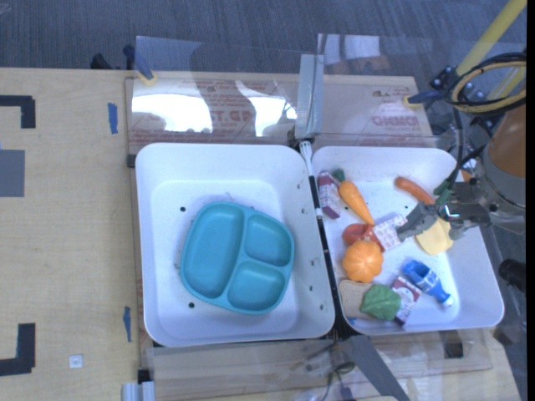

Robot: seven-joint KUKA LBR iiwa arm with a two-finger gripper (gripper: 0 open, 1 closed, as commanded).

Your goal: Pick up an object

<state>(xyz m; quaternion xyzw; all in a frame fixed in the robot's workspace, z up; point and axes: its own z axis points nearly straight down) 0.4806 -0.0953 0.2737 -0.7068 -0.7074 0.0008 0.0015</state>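
As we read the bench from its left side, we first met bare pale wood (pixel 58 224) with a few black marks and strips of blue tape, and then the left bin (pixel 159 174). A teal divided plate (pixel 237 257) with three compartments lay inside that bin, a little below its middle.

Past the ridge where the two bins touch, we came to the right bin (pixel 478 303), which held all the loose toy food. Against its left wall stood a small dark red bottle (pixel 328 195), and just beside it a carrot (pixel 353 197) lay at a slant with its green top toward the far edge. Below these we saw a red piece (pixel 357 233), partly covered, and a round orange pumpkin (pixel 363 260) touching it. Near the front rim a tan slice (pixel 351 291) lay under a green leafy piece (pixel 380 302), with a small red and white packet (pixel 407 291) next to that. A blue and white bottle (pixel 426 280) lay further right, and an orange sausage shape (pixel 414 190) sat near the far wall.

The gripper (pixel 415 224) reached in low from the right, above the middle of this bin. Its dark fingers pointed left toward a red and white wrapper (pixel 387 233), and we could not tell whether they were spread or closed, nor whether they touched it. A pale yellow piece (pixel 435 238) lay just under the wrist.
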